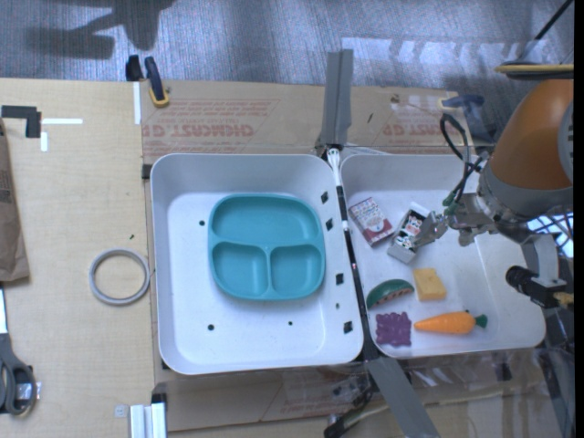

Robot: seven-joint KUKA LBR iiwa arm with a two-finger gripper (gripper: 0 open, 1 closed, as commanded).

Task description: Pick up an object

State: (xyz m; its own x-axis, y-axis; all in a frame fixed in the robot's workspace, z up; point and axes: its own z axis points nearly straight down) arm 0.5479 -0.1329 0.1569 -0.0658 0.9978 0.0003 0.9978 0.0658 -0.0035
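Note:
My gripper (pixel 436 228) reaches in from the right over the right bin (pixel 511 336), low above its upper middle. Its tip lies against the right edge of a small black-and-white packet (pixel 409 235), which sits tilted on the bin floor. Left of the packet is a red-and-white box (pixel 370 219). Nearer the front are a yellow block (pixel 430 284), a watermelon slice (pixel 391 291), purple grapes (pixel 393 328) and an orange carrot (pixel 450 323). Nothing is visibly lifted off the floor.
The left bin (pixel 173 245) holds a teal divided plate (pixel 267 246). A grey ring (pixel 119 276) lies on the wooden bench to the left. The arm's orange band (pixel 545 135) and cables hang over the right bin's far right corner.

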